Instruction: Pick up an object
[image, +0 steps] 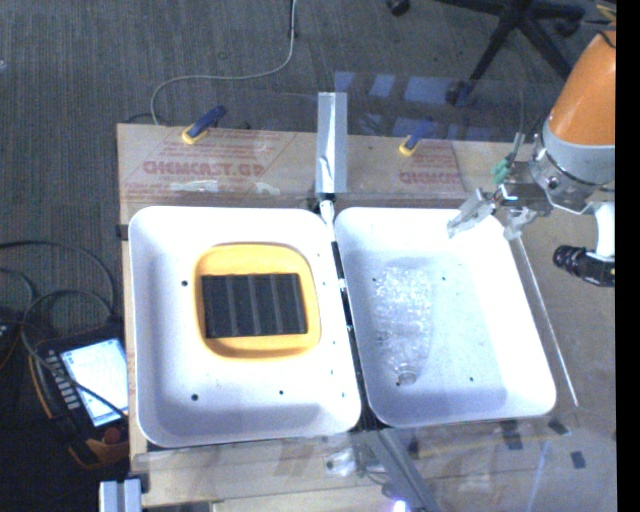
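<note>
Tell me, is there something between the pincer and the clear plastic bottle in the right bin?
Nothing visible. The pincer hangs over the right bin's far right corner; the crushed clear bottle lies apart, mid-bin, with bare floor between.

Arm (590, 110) cropped at right edge

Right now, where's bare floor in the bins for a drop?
Right bin: bare floor right of the clear plastic bottle, toward the right wall. Left bin: crowded, the yellow tray takes the middle, leaving thin strips along the walls. The gripper hovers at the right bin's far rim.
</note>
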